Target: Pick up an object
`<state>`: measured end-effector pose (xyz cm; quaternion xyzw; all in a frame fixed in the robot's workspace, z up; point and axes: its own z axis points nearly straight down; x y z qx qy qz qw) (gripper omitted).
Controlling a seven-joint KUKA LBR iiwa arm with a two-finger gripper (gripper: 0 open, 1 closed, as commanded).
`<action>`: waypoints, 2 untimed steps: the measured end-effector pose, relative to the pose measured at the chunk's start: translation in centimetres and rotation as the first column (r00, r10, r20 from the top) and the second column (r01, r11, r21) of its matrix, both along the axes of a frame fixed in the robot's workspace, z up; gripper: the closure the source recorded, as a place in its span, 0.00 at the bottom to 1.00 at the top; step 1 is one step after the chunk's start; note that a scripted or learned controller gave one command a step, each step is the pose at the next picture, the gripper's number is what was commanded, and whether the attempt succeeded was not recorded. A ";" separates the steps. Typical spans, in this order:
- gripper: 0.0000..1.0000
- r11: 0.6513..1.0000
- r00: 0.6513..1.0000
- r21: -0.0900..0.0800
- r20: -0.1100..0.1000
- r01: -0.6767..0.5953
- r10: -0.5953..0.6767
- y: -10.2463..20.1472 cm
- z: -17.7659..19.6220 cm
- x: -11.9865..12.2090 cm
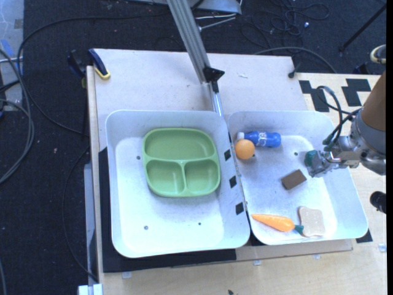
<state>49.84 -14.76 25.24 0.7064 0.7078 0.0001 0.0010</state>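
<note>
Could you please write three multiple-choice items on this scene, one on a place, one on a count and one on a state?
1. Where does the green divided plate lie?
A. in the left bin
B. in the right bin
C. on the bare bench

2. How many loose objects lie in the right bin?
A. two
B. five
C. eight

3. How does the blue bottle rest?
A. upright
B. on its side
C. inside the plate

Answers:
1. A, the plate sits in the left bin.
2. B, the bottle, the orange ball, the brown block, the carrot and the beige slice.
3. B, its length runs flat along the bin floor.
</note>
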 end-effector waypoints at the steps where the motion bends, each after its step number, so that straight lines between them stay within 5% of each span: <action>1: 1.00 1.000 1.000 0.001 -0.001 -0.004 0.004 5.0 -1.1 2.6; 2: 1.00 1.000 1.000 0.000 -0.001 -0.001 0.001 8.9 -1.8 4.0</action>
